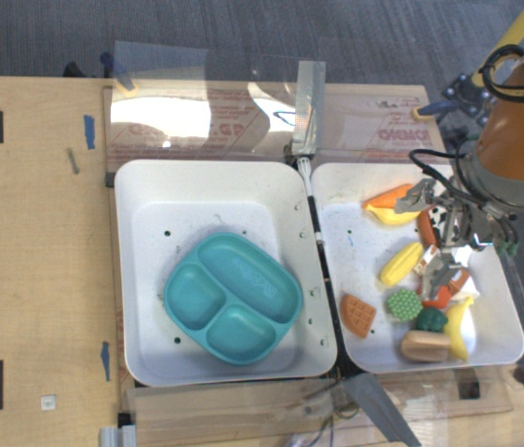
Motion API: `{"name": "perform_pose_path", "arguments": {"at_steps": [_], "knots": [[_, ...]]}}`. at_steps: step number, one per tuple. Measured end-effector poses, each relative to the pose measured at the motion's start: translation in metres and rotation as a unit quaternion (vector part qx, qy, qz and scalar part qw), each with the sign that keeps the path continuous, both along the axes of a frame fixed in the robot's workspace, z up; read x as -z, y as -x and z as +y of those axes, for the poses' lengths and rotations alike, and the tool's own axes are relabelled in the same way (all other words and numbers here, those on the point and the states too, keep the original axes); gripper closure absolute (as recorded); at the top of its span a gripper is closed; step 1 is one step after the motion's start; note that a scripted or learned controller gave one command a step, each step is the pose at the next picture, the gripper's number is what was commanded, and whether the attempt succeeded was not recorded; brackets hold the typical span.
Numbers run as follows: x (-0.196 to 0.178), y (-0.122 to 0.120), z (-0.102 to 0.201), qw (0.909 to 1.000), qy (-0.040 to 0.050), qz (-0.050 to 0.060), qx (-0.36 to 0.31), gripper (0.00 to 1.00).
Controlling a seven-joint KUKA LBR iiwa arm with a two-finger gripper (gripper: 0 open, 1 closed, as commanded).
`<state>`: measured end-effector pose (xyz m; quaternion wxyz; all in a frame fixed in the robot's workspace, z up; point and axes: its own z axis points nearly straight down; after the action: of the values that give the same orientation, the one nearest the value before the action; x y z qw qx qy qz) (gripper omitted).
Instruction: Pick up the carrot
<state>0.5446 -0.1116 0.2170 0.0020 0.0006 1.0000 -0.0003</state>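
The orange plastic carrot lies in the right white bin, mostly hidden under the claw, which hangs over it amid the toy food; whether its fingers are apart or together I cannot tell. Just left of the carrot's spot sit a yellow corn cob and, farther up, a yellow-and-orange wedge-shaped toy. Below come a bumpy green broccoli-like ball, a yellow banana, a tan bread roll and a ridged orange waffle square. The left white bin holds a smooth teal divided plastic plate.

The risk, as I judge it, is crowding: the toys look hard, glossy and rounded, so a closing claw could nip the corn or a red-orange piece beside it, or the tapered carrot could squirt out sideways.
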Motion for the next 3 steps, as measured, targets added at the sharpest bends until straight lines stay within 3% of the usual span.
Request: {"name": "perform_pose_path", "arguments": {"at_steps": [1, 2, 3], "knots": [[0.131, -0.001, -0.004, 0.9941, -0.0007, -0.001, 0.109, 0.0], [0.134, -0.064, -0.06, 0.9867, -0.0011, 0.009, 0.162, 0.0], [0.113, -0.096, -0.066, 0.9652, 0.0008, 0.04, 0.259, 0.0]]}}
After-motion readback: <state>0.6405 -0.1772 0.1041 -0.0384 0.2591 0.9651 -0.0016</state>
